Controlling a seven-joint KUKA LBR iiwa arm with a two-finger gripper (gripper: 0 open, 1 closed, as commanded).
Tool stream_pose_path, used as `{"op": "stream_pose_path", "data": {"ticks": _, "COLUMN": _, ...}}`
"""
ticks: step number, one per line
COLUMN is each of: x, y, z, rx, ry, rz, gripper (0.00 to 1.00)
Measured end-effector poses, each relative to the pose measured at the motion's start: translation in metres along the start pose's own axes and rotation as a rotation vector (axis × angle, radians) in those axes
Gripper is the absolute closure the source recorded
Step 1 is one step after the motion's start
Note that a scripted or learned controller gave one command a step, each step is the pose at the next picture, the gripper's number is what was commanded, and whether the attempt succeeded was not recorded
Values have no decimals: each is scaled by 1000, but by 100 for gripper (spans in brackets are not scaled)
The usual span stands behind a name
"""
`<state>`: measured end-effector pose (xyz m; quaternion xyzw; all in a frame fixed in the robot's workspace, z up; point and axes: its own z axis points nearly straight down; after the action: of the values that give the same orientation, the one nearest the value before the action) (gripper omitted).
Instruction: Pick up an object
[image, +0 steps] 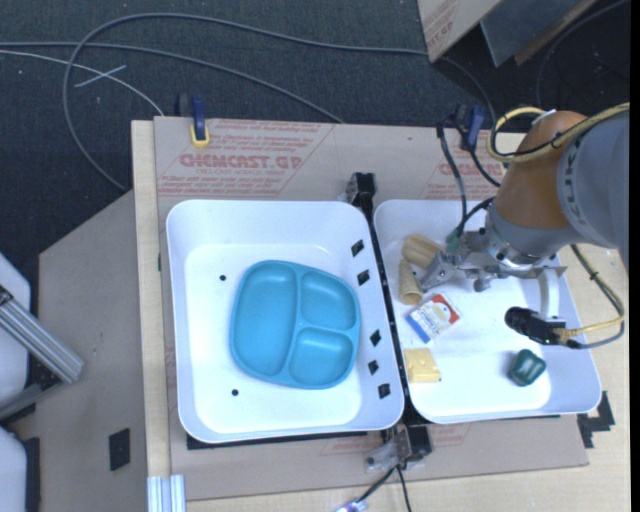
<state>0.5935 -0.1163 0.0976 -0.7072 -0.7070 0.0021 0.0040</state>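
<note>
— Where's the arm?

— Over the right bin (570, 395). Its gripper (437, 267) hangs low by the tan block (414, 268); whether it's gripping anything, I can't tell.

— What else is there?

— A small packet (433, 317), a yellow square (421, 366), a green piece (526, 368). The left bin (190, 300) has a blue plate (294, 324).

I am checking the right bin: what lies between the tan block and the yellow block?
The small red, white and blue packet lies between the tan block and yellow block, in the camera view.

- Arm (590, 180) reaches in from the right over the table's far right part.
- Gripper (445, 262) points left, low; state of jaws unclear.
</note>
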Motion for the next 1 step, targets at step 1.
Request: {"op": "stream_pose_path", "data": {"ticks": 1, "x": 1, "y": 0, "z": 13, "rx": -4, "ry": -1, "rz": 0, "gripper": 0}}
